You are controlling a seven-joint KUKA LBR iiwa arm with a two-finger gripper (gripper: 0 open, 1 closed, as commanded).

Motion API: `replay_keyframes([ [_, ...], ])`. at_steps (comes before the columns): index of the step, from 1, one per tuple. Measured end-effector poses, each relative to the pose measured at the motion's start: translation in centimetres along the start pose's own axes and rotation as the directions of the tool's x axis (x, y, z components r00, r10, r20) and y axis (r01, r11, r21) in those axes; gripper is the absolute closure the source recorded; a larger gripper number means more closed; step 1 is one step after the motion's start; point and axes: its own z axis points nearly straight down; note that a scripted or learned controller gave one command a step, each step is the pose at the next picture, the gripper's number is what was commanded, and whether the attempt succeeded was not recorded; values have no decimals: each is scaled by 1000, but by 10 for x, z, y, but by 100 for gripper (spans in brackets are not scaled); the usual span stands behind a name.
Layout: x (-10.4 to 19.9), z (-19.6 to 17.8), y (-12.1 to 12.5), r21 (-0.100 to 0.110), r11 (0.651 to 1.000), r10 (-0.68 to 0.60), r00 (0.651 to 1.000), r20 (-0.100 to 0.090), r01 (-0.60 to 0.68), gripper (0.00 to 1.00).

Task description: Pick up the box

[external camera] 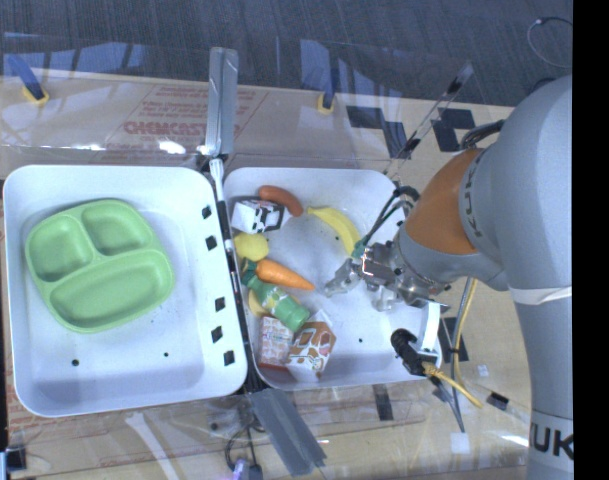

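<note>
The box (296,346), a small printed carton in orange, white and brown, lies flat at the near edge of the right bin (369,363), just beside the divider between the two bins and touching the base of a green bottle (282,308) that lies slanted above it. The gripper (356,273) sits in the middle of that same bin, to the right of a carrot (282,275) and below a banana (336,225), near the box but apart from it. Its metal fingers look slightly spread with nothing between them, though they are small and partly blurred (so the exact opening is hard to judge). As I read it, the task is at its early part: the box is not yet grasped or lifted, and what is left is to bring the gripper over to the carton at the bin's near left corner, close on it and raise it clear of the bottle. Other things in the right bin are a sausage (281,199), a lemon (250,246) and a small black-and-white carton (256,216); a green sectioned plate (99,263) lies in the left bin (24,388). As for writing, the box's print is too small to read, faint reddish lettering on the table (174,113) behind the bins is not legible, and white letters "UK" show at the arm's base.
</note>
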Motion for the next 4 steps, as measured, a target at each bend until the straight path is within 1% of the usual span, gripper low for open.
replay_keyframes([
  [1,31,-4,36,1,1000,7,1000,-1,-7,0],
  [2,32,-13,35,5,1000,-2,1000,-1,2,100],
  [3,-3,1,-3,3,1000,-28,1000,-1,28,100],
  [4,-2,1,-3,3,1000,-28,1000,-1,28,0],
])
